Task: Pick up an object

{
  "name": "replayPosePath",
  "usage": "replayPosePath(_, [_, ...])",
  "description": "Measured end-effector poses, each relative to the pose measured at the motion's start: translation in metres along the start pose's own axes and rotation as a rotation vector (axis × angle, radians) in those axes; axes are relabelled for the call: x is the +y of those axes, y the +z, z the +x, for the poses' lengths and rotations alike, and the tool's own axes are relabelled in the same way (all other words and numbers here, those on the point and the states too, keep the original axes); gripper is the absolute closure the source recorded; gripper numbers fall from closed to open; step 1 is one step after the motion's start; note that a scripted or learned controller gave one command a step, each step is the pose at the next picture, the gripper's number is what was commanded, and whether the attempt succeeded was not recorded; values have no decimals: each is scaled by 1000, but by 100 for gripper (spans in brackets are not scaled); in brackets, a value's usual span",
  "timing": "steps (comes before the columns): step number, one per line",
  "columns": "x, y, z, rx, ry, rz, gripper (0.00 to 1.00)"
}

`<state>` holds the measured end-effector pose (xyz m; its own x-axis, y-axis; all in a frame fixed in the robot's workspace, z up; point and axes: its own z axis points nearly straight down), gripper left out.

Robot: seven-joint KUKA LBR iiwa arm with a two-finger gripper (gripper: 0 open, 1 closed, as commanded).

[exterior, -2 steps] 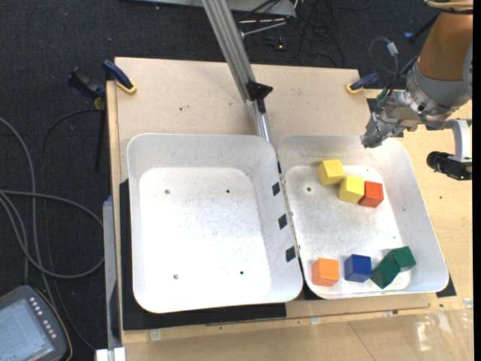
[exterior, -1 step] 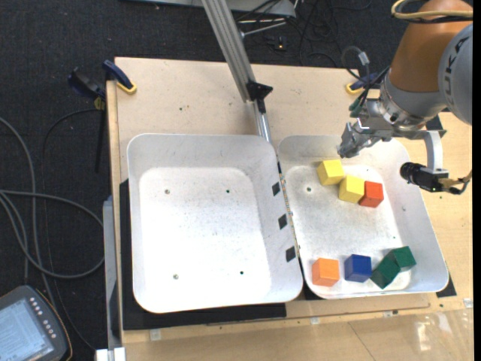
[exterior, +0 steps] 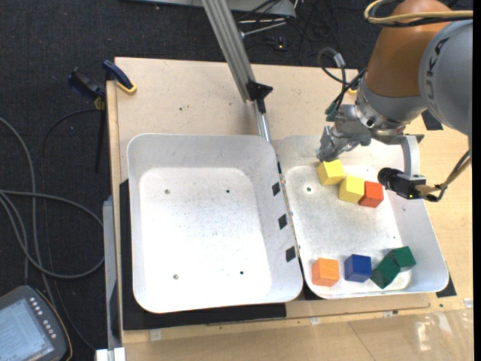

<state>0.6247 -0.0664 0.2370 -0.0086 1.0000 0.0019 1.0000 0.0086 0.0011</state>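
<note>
While reaching in from right, arm (exterior: 421,59) is bending down over right bin (exterior: 421,277), orange band above wrist showing — gripper (exterior: 329,154) is pointing down at bin's far end, tip hanging just above yellow block (exterior: 331,172). Finger opening: cannot tell; nothing seen between fingers. Second yellow block (exterior: 351,189) is touching orange-red block (exterior: 372,194). Orange block (exterior: 325,271), blue block (exterior: 359,268), green blocks (exterior: 394,266) are lying along near wall. Left bin (exterior: 143,171) is sitting alongside.
</note>
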Motion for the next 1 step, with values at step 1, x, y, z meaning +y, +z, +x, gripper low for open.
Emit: replayPosePath(1, [-21,11,49,0,1,4,100])
